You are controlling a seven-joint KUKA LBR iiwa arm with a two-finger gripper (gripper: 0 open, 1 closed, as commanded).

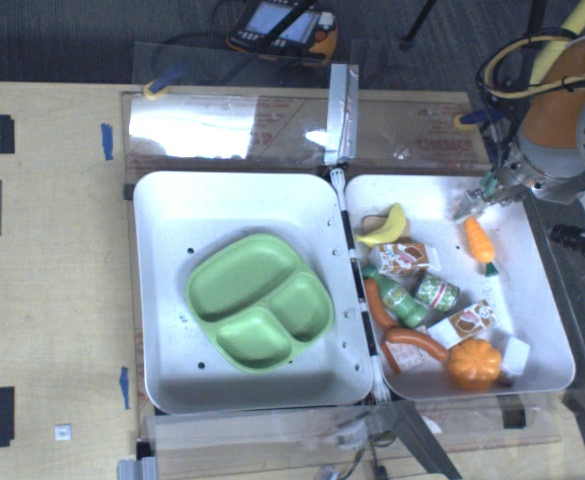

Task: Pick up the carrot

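The carrot (pixel 478 239) is small and orange with a green tip at its near end. It lies on the floor of the right bin (pixel 547 298), close to the bin's far right corner and apart from the pile of toys. My gripper (pixel 483 192) hangs just beyond the carrot's far end, over the bin's far right corner, with nothing seen in it. The grey arm with its orange band (pixel 557 108) reaches in from the right behind it.
Left of the carrot lie a banana (pixel 386 225), small cartons (pixel 404 259), a green bottle (pixel 404 305) and a can (pixel 437 293). Nearer the front are a red sausage (pixel 413 345) and an orange pumpkin (pixel 474 363). A green divided plate (pixel 260 300) sits in the left bin (pixel 162 268).
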